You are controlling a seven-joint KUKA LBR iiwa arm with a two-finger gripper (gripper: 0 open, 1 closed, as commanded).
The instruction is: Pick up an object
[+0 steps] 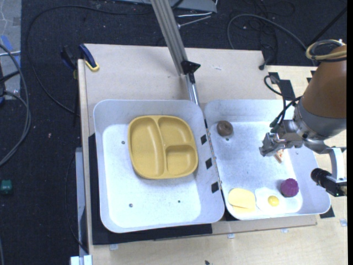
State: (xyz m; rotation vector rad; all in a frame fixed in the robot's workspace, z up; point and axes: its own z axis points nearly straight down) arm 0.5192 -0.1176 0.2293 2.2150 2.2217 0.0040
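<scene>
Reaching in from the right, the grey arm (325, 106) with its orange band hangs over the right bin (242, 117), and its gripper (274, 148) sits low above the bin's floor, towards the right half. Whether its tips are spread or pressed together I cannot tell; the metal parts blur into one dark cluster. A small orange-and-white scrap (279, 156) shows just below that cluster, touching or nearly touching it, though I cannot tell if it is pinched.

Several small things lie in the right bin. A brown round piece (224, 128) rests near the bin's upper left corner, well apart from the gripper. A purple ball (289, 187) lies near the lower right, below the gripper. Along the bin's lower edge sit a pale yellow flat piece (241, 198) and, just beside it on the right, a white piece with a yellow centre (269, 200), like a fried egg.

The left bin (110, 203) holds a yellow divided plate (162, 147) with three compartments, lying flat in the upper middle of the bin.

Both bins sit side by side on a wooden bench (138, 70). A slanted metal pole (168, 24) crosses the top of the bench, and a blue-and-yellow clamp (88, 58) grips its upper left corner.
</scene>
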